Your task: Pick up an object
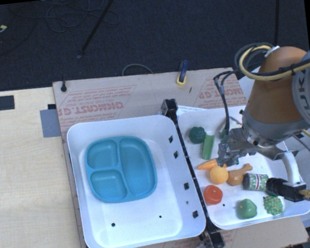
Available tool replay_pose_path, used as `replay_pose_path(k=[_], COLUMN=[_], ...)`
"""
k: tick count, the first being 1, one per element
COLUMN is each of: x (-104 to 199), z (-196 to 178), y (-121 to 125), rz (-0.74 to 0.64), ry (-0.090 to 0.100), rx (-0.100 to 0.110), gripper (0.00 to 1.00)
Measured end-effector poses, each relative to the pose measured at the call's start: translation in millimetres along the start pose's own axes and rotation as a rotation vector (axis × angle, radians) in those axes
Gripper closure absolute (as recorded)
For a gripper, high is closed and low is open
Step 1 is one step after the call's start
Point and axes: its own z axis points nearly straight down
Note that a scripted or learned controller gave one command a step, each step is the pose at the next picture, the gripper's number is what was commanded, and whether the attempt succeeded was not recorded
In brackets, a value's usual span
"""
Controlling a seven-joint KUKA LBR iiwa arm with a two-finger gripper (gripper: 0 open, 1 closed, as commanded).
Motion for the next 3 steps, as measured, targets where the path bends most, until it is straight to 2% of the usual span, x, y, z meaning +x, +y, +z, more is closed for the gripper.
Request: replay_pose_path(k=[1, 2, 3], x=[54.7, 96.6, 106.6], z=[-5.4, 3.7, 14.4], y=[19.0, 33.6, 54.6], rz=[-0.002, 0.001, 0.003], ry=[0.001, -0.001, -0.002], rx=[0.0, 0.001, 0.0], gripper=[1.0, 1.0, 1.0])
